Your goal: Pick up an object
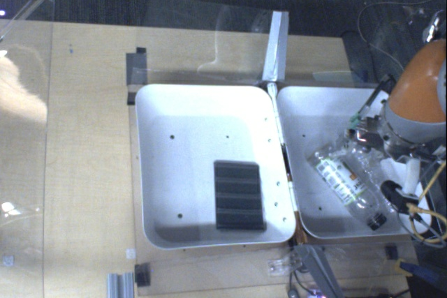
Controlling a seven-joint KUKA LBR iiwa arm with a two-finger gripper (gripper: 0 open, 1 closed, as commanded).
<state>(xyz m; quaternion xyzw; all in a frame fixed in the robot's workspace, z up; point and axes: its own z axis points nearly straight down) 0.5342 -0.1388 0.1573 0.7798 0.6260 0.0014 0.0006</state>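
Bottle [347, 185], clear plastic with a dark cap, is seen lying at a slant in the right bin [311, 112], toward its 5 o'clock corner. Just beside it, at about 2 o'clock, the gripper [369, 137] is lowered; whether anything is pinched cannot be told. A black ridged block [238, 195] lies in the left bin [174, 108]. Nothing is judged lifted yet; grasp and raise remain.

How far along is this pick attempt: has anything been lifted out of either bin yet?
Done: the arm has reached over the right bin. In hand: its wrist sits beside the clear plastic bottle, which lies on the bin floor, not visibly lifted. Left: the grasp and lift. The black ridged block lies untouched in the left bin.
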